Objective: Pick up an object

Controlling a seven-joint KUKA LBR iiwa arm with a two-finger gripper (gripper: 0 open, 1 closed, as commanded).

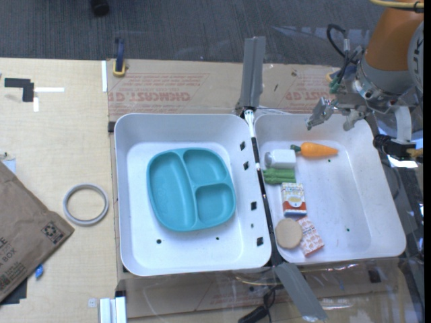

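Observation:
The right bin [377,200] holds an orange carrot [316,151], a white block [281,158], a green vegetable [278,175], a small printed carton [293,199], a tan round disc [289,233] and a red-and-white packet [311,238]. My gripper [334,118] hangs over the bin's far edge, up and to the right of the carrot. It is open, and nothing sits between its fingers [316,118].
The left bin [128,180] holds a teal divided plate [192,188]. A grey post [253,73] rises at the far end of the wall between the bins. On the bench to the left lie a tape ring [85,203] and a cardboard box [23,241].

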